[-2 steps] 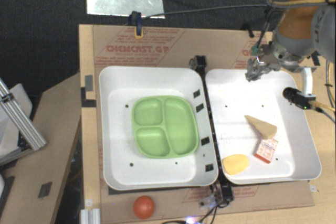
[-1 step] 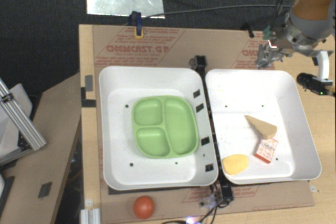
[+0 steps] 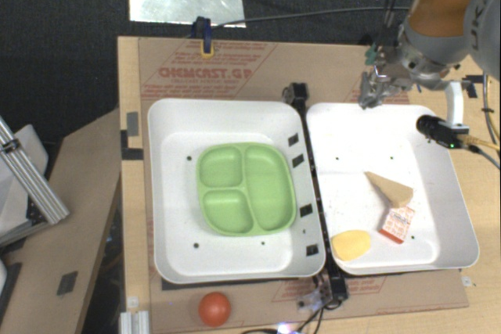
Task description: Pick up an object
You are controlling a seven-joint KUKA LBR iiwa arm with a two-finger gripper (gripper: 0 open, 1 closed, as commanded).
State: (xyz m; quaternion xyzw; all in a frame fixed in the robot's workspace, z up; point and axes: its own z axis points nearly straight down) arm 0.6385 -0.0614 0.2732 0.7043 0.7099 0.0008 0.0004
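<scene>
The right bin (image 3: pixel 438 168) holds a tan wedge-shaped block (image 3: pixel 389 187), a small red-and-white packet (image 3: pixel 397 224) just below it, and a yellow oval piece (image 3: pixel 351 244) near the front left corner. My gripper (image 3: pixel 371 96) hangs over the back left edge of the right bin, well above and behind these objects. Nothing is visible between its fingers. The left bin (image 3: pixel 168 168) holds a green divided tray (image 3: pixel 245 188).
An orange-red ball (image 3: pixel 214 308) lies on the cardboard in front of the left bin. A blue-and-yellow clamp (image 3: pixel 203 36) sits at the back edge of the bench. A black clip (image 3: pixel 297 95) stands between the bins at the back.
</scene>
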